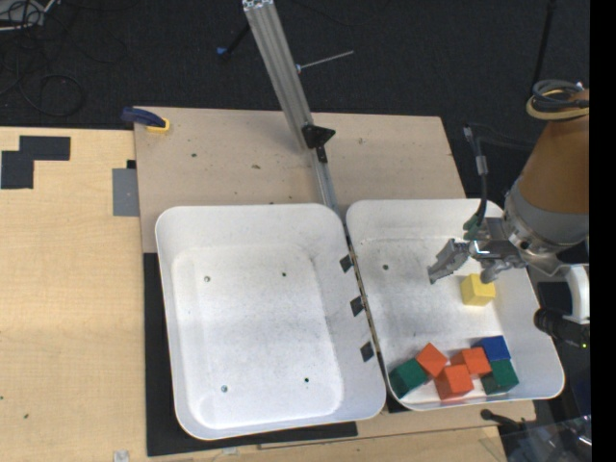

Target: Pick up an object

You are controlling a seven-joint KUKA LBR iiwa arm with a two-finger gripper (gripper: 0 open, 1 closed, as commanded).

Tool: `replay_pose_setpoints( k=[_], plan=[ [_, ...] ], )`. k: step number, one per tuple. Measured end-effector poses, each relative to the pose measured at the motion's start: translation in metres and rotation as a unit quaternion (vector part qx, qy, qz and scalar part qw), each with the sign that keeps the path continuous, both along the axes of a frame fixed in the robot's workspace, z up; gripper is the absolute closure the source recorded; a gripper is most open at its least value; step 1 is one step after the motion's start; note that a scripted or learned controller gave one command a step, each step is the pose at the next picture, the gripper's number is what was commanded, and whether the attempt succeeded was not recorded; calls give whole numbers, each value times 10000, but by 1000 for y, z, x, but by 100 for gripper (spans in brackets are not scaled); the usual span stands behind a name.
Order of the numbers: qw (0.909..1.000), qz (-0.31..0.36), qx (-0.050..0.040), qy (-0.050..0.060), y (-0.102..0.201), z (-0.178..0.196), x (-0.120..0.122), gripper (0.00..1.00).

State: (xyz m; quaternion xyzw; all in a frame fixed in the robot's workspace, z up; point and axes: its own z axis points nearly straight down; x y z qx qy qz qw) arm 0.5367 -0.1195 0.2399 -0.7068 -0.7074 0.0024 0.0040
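Approach stage, by my judgement: the gripper (pixel 460 265) hangs low over the right bin (pixel 414 229), reaching in from the arm (pixel 558 176), with nothing between its fingers. The jaws appear spread and released, one finger angled out toward the bin divider, the other nearer the wrist; no object is grasped.

Nearest candidate for the pick is the yellow block (pixel 477 290), lying on the bin floor just beside the jaws, on the wrist side and slightly nearer the front rim. It stands apart from the fingers, not between them. The next move, as I read it, calls for shifting the jaws back over that block, lowering so the fingers straddle it, then closing and lifting. Risk noted: a finger tip landing on top of the block, or nudging it aside, instead of flanking it.

Contents of the right bin, further from the jaws toward the front rim: a tight cluster of blocks, namely two green blocks (pixel 408 376), three orange blocks (pixel 432 360) and a blue block (pixel 495 347), several touching one another. That crowding would make a clean grasp harder there than on the lone yellow one.

Left bin (pixel 192 234), beyond the divider: bare white floor with a few dark specks.
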Motion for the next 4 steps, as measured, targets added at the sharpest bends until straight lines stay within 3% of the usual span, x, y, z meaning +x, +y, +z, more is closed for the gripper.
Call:
replay_pose_setpoints(
  k=[1, 3, 4],
  plan=[
    [10000, -19, -5, -30, -2, 3, 1, 0],
    [10000, -10, 0, 10, 0, -121, -10, 0],
    [10000, -11, -4, -32, 0, -148, -10, 0]
  ],
)
